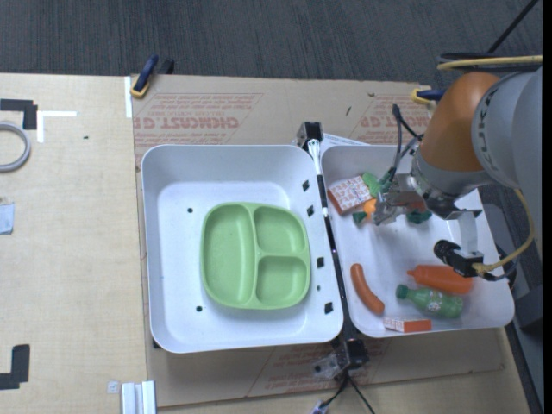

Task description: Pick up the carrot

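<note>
Nearest in my right bin [487, 231] lies one small red-and-white packet [407, 324], then one green bottle [431, 300] and one sausage [366, 289]. Just behind the bottle, by the right wall, lies the one carrot [442, 279], flat, its thin end toward the sausage. I judge it a light, stiff, smooth toy that could slide or roll, so I would close across its thick middle, on the side away from the bottle. Further back I hang low over the bin's far half, well apart from the carrot; I cannot tell whether my jaws are parted or clenched. Beside me sits one red-and-white box [349, 193]. The left bin [164, 257] holds one green plate [256, 255].
</note>
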`<action>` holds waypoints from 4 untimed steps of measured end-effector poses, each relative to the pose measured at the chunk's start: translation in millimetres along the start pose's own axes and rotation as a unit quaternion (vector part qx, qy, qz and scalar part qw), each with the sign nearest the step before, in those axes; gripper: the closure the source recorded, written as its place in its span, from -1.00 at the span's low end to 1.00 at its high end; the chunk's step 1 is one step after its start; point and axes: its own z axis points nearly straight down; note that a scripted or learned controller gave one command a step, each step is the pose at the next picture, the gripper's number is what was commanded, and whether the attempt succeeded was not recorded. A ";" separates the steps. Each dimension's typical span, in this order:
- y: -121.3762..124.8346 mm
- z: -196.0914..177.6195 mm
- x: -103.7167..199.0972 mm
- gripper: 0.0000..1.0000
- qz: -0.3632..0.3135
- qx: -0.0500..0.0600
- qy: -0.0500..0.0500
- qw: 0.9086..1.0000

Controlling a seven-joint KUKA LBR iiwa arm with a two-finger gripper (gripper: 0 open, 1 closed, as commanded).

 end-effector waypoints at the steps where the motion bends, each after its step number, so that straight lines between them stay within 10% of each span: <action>1: -0.3 0.8 0.0 -1.00 0.000 0.001 0.000 1.000; 2: 14.7 -35.4 -69.3 -1.00 -0.071 0.002 -0.001 0.997; 3: 19.4 -15.2 -1.5 -1.00 0.049 0.003 -0.001 0.999; 4: 2.1 13.7 1.7 -1.00 -0.005 0.003 -0.001 1.000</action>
